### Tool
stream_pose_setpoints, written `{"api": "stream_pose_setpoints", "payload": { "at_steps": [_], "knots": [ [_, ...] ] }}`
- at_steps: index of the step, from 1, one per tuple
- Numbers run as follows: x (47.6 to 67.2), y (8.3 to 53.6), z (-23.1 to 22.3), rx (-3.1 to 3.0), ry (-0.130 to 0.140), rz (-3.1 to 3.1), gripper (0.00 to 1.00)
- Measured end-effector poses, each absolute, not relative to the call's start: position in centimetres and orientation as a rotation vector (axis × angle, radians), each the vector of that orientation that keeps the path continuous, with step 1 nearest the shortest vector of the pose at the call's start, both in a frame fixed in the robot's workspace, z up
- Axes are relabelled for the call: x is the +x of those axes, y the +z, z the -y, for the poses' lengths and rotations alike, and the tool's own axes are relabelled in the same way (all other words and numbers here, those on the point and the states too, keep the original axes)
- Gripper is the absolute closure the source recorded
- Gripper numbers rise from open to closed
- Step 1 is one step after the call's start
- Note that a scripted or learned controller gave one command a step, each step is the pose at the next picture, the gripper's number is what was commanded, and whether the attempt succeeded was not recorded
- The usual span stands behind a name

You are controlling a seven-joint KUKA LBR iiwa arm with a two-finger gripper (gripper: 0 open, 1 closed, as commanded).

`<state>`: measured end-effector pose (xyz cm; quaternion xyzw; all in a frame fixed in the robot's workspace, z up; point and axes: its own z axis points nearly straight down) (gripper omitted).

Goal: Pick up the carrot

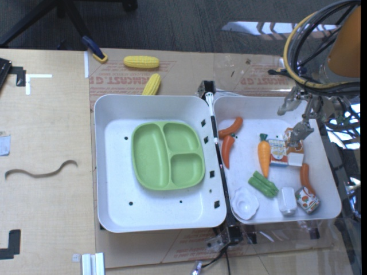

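The two-finger gripper (299, 132) is hovering over the right white bin (328, 171), holding nothing; its opening I cannot tell. The orange plastic carrot (264, 157) is lying left of it, touching a small white carton (278, 152), which risks being nudged or grabbed instead.

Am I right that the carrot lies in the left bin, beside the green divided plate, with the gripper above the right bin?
Not quite. The camera view shows the carrot in the right bin; the green divided plate sits in the left bin. The gripper is indeed above the right bin.
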<state>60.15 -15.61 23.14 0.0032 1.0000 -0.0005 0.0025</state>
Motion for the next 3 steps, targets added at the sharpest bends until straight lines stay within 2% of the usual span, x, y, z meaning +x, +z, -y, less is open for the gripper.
{"api": "stream_pose_setpoints", "payload": {
  "at_steps": [1,2,3],
  "knots": [
    [57.5,9.3,11.2,0.295,-0.001,-3.123,0.00],
    [57.8,10.4,11.2,0.289,-0.004,-3.116,1.00],
    [57.8,10.4,11.2,0.290,-0.004,-3.116,0.00]
  ]
}}
